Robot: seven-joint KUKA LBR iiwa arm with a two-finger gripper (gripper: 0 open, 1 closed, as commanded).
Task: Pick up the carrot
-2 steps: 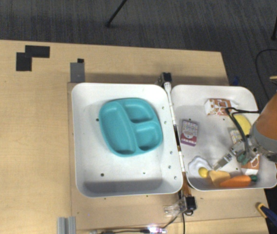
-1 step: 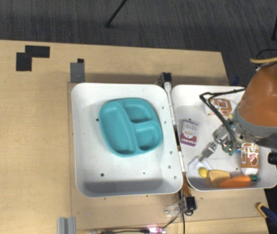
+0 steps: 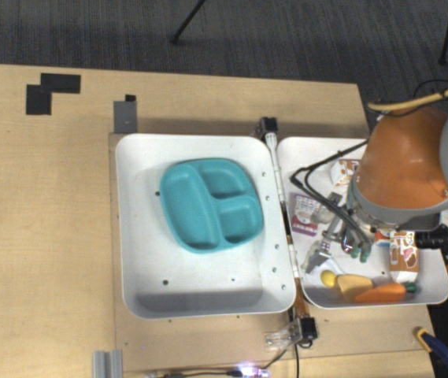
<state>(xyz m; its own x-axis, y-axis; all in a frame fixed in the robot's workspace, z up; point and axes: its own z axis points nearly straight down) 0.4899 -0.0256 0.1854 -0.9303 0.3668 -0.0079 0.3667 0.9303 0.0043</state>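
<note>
One carrot (image 3: 381,293) against bin (image 3: 312,296) front edge

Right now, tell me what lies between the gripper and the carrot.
In the camera view, a yellow piece and a tan piece lie between the gripper and the carrot.

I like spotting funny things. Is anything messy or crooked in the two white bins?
Not really. The teal plate sits a bit turned in the left bin, not square to its sides. In the right bin the carrot lies flat near the front edge, beside a yellow piece, under the gripper. Nothing looks spilled or broken.
</note>
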